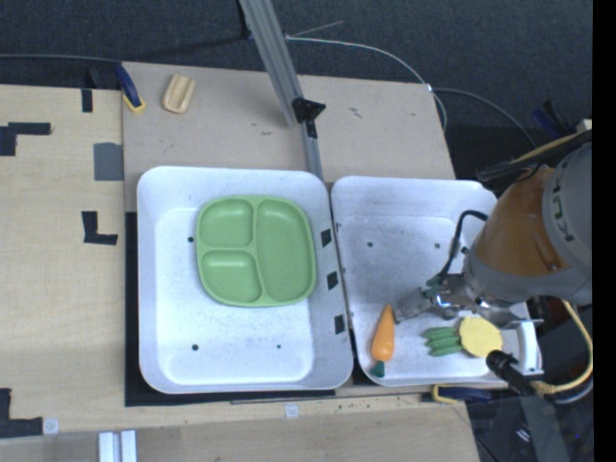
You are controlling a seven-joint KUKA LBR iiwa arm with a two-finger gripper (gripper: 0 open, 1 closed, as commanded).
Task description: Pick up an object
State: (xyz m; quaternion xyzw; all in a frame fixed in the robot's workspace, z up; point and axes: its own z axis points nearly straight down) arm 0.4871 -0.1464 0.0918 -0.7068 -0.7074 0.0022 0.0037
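Three small things sit crowded in the near corner of the right bin (404, 210): a carrot (384, 333), a green piece (443, 340) and a yellow piece (480, 336), the last two touching or nearly so. You should watch that crowding, since it is the likeliest cause of a miss: fingers coming down between neighbours could shove one aside, or pinch two at once and drop both on the lift. The bin's near wall is also close behind them, so a low approach could catch the rim or wedge a piece against it. The gripper (435, 299) hangs low over the right bin, just above the gap between the carrot and the green piece, with the arm (525, 234) leaning in from the right and its orange band above. You cannot tell from this view whether the fingers are wide or narrow, and nothing is seen between them. The green plate (256, 250) lies in the left bin (164, 258), well apart.
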